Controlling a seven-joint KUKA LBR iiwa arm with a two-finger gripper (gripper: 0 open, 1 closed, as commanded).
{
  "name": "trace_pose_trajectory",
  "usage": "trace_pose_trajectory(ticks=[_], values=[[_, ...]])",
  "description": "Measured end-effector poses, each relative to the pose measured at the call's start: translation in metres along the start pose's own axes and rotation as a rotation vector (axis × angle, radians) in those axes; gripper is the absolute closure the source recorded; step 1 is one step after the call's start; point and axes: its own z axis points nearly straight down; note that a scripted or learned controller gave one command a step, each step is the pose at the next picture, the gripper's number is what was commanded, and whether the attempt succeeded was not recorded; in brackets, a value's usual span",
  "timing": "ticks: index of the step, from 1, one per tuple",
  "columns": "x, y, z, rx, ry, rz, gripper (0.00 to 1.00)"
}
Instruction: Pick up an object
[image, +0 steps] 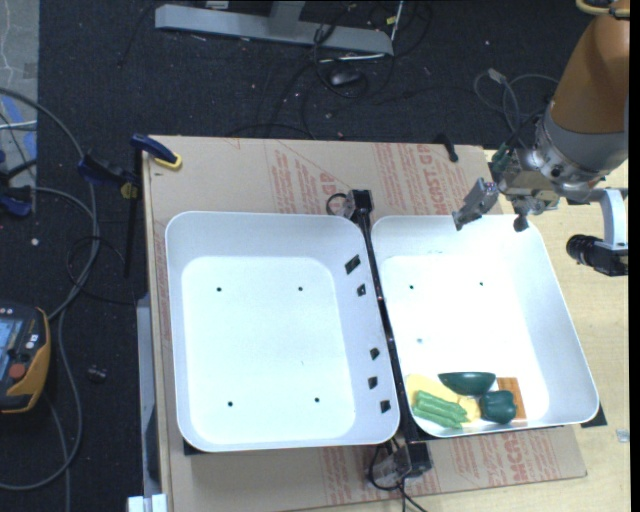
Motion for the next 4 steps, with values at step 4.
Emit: trace_pose_trajectory(ticks=[4], values=[[0.122, -0.113, -0.107, 0.010, -0.001, -0.003, 1.00]])
